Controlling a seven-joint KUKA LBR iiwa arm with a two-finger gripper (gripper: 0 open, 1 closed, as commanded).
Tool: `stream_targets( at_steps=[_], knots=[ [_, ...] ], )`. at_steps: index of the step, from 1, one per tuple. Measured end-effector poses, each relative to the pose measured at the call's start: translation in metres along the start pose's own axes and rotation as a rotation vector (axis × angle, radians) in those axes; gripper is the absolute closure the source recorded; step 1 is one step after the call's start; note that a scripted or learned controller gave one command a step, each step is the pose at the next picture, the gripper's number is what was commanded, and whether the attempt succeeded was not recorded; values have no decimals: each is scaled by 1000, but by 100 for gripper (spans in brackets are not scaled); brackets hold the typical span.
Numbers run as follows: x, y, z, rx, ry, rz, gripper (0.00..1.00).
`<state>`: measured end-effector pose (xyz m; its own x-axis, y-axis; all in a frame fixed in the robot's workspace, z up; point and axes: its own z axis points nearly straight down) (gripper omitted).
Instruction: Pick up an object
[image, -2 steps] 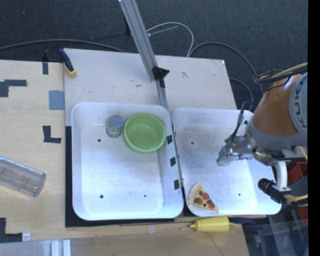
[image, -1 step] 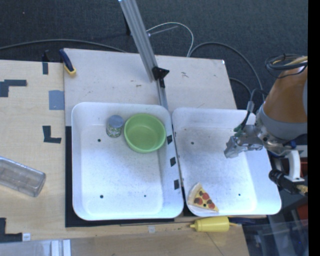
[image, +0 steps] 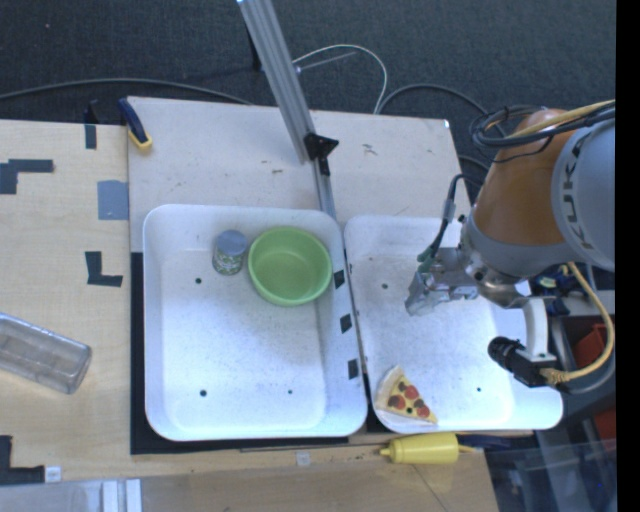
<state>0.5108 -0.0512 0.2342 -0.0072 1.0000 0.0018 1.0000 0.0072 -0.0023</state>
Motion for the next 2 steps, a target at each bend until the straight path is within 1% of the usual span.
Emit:
stream_targets(
  at_steps=[1, 2],
  knots=[
    [53, 11, -8, -1, 0, -1, 100],
    [108, 16, 3, 0, -1, 0, 100]
  ],
)
